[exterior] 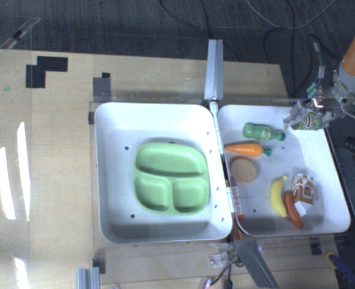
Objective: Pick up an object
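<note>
bench (50,179): pale wood top, spreading far out from the gripper (304,118) on the side away from the arm
left bin (108,179): shallow, white, lies on the bench, the farther of the two from the gripper
right bin (334,179): shallow, white, touches the left bin along a shared edge; the gripper hangs over its far corner
black marks (44,69): flat on the bench top, well apart from the gripper, beyond the left bin
</note>
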You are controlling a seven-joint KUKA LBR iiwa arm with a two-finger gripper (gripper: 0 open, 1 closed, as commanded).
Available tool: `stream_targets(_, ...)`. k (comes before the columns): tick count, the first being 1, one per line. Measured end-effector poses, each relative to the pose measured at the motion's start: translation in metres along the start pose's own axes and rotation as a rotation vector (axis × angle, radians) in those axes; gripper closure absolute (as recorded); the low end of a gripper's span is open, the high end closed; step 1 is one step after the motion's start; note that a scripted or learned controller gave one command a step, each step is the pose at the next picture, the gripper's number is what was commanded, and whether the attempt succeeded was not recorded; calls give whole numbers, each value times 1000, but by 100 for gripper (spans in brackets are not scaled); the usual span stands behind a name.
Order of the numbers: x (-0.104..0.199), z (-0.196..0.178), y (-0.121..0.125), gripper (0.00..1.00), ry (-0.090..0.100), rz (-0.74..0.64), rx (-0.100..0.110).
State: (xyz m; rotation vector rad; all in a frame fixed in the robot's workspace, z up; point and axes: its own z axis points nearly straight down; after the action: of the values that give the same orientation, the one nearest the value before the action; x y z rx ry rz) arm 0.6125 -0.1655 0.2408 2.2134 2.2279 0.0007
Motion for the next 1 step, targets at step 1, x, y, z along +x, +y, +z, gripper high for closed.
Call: stream_targets(1, 8, 137, -7, 0, -1, -437, -5)
